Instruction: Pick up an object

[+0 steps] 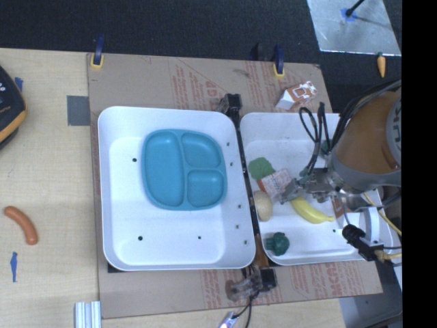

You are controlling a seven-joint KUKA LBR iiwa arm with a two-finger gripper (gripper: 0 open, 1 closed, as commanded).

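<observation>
Bench, far left: orange sausage (21,224), outside both bins.
Left bin (123,251): blue divided plate (184,168), lying flat near the middle.
Right bin (273,125): green piece (260,167), pale potato-like lump (263,206), dark green object (276,242), red-and-white packet (276,182), yellow banana (311,212).
Gripper (298,190): low in right bin, tips touching or just beside packet and banana; finger state hard to tell, nothing clearly grasped.

Divided plate (183,168) lay in the left bin (116,244), banana (311,212), potato (263,206) and packet (276,182) in the right bin (273,130), sausage (22,224) on the worktop (48,279) far left.
</observation>
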